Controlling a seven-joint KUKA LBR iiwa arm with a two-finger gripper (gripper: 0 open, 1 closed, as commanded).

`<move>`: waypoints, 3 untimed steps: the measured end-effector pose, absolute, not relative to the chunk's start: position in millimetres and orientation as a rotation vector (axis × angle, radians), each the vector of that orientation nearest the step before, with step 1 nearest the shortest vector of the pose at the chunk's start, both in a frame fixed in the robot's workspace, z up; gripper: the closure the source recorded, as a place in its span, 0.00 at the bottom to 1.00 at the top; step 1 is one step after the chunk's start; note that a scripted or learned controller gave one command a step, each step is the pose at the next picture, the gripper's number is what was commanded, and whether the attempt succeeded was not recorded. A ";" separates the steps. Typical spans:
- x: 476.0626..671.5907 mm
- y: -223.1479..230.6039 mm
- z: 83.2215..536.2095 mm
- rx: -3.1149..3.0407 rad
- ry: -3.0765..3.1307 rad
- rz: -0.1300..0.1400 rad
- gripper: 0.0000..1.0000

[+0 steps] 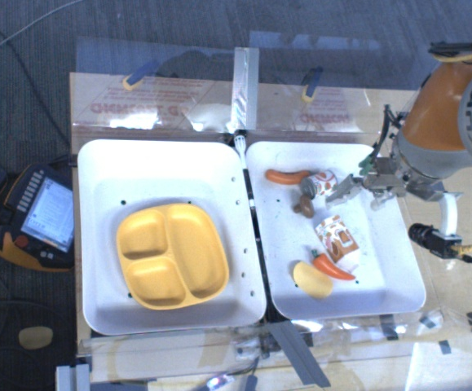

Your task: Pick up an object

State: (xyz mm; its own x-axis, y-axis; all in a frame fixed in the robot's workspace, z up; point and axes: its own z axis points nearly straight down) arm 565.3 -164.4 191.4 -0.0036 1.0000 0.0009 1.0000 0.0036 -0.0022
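Right bin (399, 243) holds a hot dog (287, 177), a small can (319, 184), a brown lump (303, 207), a snack packet (337, 239), a carrot (333, 268) and a yellow piece (311, 279). Pincer (364, 184) hangs over the bin's upper right, beside the can; grip state cannot be determined. Left bin (97, 177) holds a yellow divided plate (171, 253).

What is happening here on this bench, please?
A grey and orange robot arm reaches in from the right over the right bin, and its tool hangs near a small can. That bin also holds a sausage, a brown piece, a snack packet, a carrot and a yellow piece. Nothing is seen lifted yet. The left bin holds a yellow divided plate.
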 end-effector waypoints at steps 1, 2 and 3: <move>552.0 -179.8 95.7 -2.198 -2.246 -0.004 0.00; 553.4 -179.5 105.9 -2.199 -2.248 -0.008 1.00; 591.3 -131.1 176.7 -2.367 -2.064 0.005 1.00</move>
